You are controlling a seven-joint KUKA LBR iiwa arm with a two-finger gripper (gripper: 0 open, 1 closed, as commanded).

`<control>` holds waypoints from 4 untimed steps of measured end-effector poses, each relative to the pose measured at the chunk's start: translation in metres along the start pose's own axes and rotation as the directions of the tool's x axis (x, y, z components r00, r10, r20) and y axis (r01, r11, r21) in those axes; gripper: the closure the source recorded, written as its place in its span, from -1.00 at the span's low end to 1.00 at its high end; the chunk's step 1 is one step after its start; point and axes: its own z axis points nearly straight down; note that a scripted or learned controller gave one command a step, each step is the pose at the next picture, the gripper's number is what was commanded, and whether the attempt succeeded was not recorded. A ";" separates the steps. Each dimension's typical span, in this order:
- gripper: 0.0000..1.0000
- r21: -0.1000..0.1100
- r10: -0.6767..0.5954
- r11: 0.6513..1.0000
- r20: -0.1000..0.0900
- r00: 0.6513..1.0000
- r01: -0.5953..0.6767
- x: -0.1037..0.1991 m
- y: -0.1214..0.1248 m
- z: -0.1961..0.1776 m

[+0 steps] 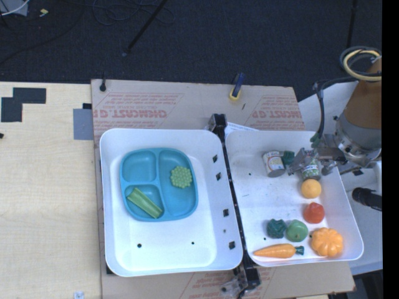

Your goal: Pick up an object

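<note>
My gripper (308,165) hangs low over the right bin (255,195), near its far right side, on the grey arm with the orange band (365,104). It sits just above a yellow-orange ball (311,189). To its left lie a small tin can (272,162) on its side and a small dark green piece (288,158). A red tomato (314,212), an orange pumpkin (327,242), a green apple (297,231), a dark green broccoli (276,228) and a carrot (276,251) lie toward the near edge.
The left bin (118,242) holds a blue divided plate (134,167) with a round green piece (181,177) and a green pod (144,202). A black divider (228,185) runs between the bins. Cables (321,114) hang by the arm.
</note>
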 end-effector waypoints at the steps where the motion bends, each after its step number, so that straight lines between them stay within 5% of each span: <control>1: -1.00 -0.014 -0.002 1.000 0.003 1.000 0.002 0.000 0.003 -0.008; 3: -1.00 -0.007 -0.002 1.000 0.001 1.000 0.002 0.011 0.001 0.107; 4: 1.00 -0.010 0.000 1.000 0.001 1.000 0.000 0.010 0.002 0.094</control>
